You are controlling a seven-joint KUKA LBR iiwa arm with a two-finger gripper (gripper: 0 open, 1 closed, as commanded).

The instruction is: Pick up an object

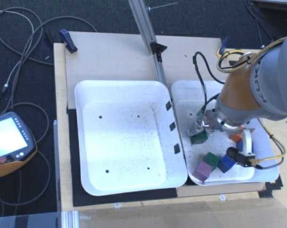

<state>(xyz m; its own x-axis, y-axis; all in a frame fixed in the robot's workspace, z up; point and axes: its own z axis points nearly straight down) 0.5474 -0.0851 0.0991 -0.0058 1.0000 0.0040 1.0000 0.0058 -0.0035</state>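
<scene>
Gripper [201,126] is down low in the right bin [181,94], right above a dark green block [198,137] — looks like it's touching it, can't tell if there's an actual grasp. Nothing lifted yet. Purple block [203,170], green one [210,158] and blue one [225,163] sit near the front edge.

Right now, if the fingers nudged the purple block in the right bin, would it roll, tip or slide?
The purple block looks flat-faced and boxy, so it would probably slide rather than roll. It sits near the right bin's rim beside a green block, which might stop it or get pushed along. It looks rigid and probably light.
</scene>
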